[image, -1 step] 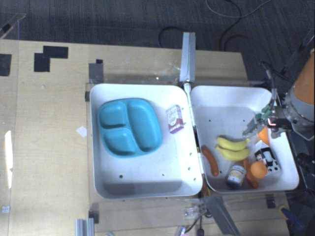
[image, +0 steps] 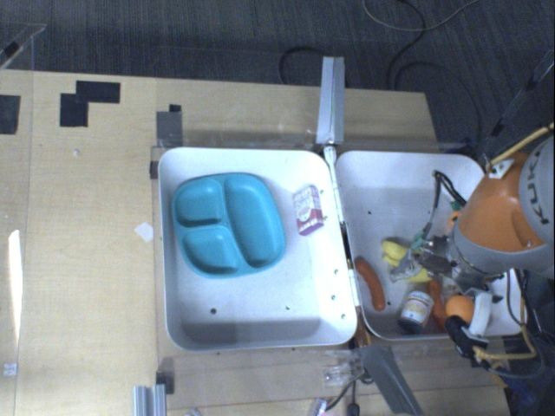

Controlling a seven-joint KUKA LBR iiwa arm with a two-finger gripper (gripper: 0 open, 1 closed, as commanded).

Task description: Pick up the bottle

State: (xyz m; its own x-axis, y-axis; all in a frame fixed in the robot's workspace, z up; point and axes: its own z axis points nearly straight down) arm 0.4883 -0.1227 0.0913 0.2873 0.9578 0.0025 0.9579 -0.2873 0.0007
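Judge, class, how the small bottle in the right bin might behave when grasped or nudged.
The bottle looks rigid and small, so probably light. Its rounded body may roll or slip if nudged. Crowded by the sausage and the bin wall, it could shift awkwardly.

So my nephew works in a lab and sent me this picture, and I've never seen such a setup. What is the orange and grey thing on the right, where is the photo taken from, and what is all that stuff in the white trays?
The photo comes from one fixed camera above a bench, looking down at a slant. The orange and grey thing is a robot arm reaching in from the right; a program moves it. Its pincer hangs low over the right bin, among the items there. I can't tell from this picture whether it grips anything.

Two shallow white bins sit side by side. The left bin holds a blue divided plate and a small carton. The right one holds a small bottle near its front edge, a sausage, something yellow partly hidden by the pincer, and an orange item beside the bottle.

The arm's job is to pick up that bottle, which lies in the bin.
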